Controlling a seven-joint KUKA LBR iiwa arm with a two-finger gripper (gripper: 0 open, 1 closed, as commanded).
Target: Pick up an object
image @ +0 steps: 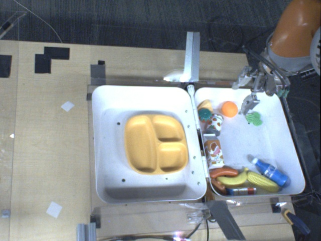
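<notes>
Over the far corner of the right bin [296, 149] we see the gripper [251, 103] hanging just above the floor, close beside a small green object [254, 118] and an orange ball [229, 109]. We cannot tell whether the pincer is released or clenched; its tip is small and partly lost against the white, and nothing shows in it.

The task names no particular thing, so any of the bin's contents would serve. The green object lies nearest, just below the tip. Others sit along the left wall and near edge: a teal-topped piece [205, 114], a printed carton [214, 153], a sausage [223, 172], a yellow banana-like toy [251, 180] and a blue bottle [270, 170].

We judge several risks. The green object looks flat and low, so a descent may close above it or nudge it aside. The ball would roll at a touch. Working this near the far wall, the wrist may catch the rim. The left bin [100, 149], holding the yellow divided tray [155, 143], plays no part yet.
</notes>
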